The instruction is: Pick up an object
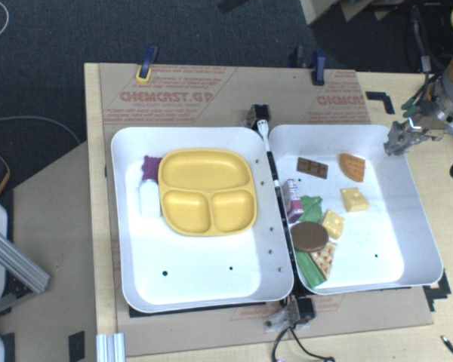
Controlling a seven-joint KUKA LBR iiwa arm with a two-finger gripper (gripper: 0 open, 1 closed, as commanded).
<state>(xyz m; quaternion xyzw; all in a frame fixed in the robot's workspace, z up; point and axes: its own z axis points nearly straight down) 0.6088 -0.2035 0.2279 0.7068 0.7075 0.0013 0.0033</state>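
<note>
The right bin (408,225) holds several small food items: a brown chocolate bar (312,167), an orange bread slice (352,167), two yellow cheese pieces (354,199) (332,223), a round brown cookie (310,237), a green leafy piece (311,207), a cracker (322,259) and a pink-labelled packet (293,197). My gripper (402,138) hangs at the upper right corner of that bin, near its rim and to the right of the bread slice, with nothing seen in it.
The left bin (136,262) carries a yellow three-compartment plate (208,191), with a white bottle with a purple cap (149,187) lying at its left side. Clamps (144,66) (317,66) stand at the back of the cardboard-covered bench.
</note>
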